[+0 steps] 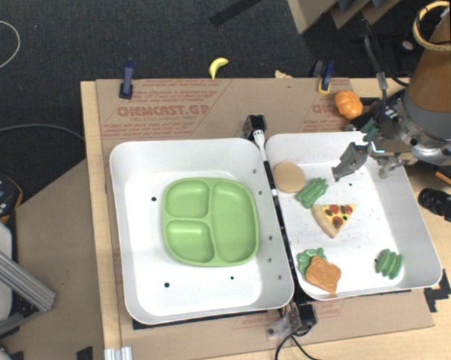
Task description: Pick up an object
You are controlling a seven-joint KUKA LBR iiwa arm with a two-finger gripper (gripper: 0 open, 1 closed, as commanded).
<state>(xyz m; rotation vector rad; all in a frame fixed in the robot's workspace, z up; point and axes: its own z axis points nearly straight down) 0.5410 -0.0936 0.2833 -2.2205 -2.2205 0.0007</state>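
Camera view — pincer [349, 163], state untellable, hangs over right bin [406, 205]; green pod [311, 192] lies just down-left, long axis slanted.

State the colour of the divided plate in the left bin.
Light green plate, clearest in the camera view.

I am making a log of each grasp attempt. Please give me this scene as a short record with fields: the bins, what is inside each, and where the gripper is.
left bin: holds a green divided plate
right bin: holds toy foods
right bin items: tan round cookie, green pea pod, pizza slice, carrot, small green vegetable
gripper: above the right bin's far part, holding nothing
outside the bins: orange toy and yellow banana at the far edge of the board
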